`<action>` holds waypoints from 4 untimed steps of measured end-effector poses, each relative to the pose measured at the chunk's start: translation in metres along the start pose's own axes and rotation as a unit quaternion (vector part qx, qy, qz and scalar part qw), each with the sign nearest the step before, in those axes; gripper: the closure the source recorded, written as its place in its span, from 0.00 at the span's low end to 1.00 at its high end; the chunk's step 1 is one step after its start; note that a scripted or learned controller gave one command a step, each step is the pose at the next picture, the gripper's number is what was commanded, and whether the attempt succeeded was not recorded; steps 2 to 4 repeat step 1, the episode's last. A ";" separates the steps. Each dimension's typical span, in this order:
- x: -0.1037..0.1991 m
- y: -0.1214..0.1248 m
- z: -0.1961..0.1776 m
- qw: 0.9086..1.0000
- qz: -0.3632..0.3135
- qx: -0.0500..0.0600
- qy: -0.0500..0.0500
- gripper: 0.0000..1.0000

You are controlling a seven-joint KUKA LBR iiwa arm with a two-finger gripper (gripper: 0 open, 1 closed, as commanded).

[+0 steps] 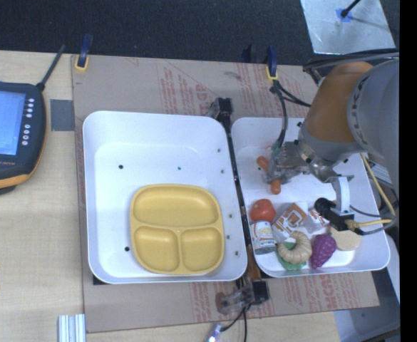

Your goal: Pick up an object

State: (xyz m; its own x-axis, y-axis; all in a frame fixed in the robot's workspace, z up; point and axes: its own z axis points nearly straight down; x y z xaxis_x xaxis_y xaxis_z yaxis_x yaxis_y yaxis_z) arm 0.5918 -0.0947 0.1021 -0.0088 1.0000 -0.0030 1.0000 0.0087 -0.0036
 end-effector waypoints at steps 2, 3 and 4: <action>0.072 -0.012 -0.091 1.000 0.001 -0.001 0.002 1.00; 0.072 -0.012 -0.091 1.000 0.001 -0.001 0.002 1.00; 0.072 -0.012 -0.091 1.000 0.001 -0.001 0.002 1.00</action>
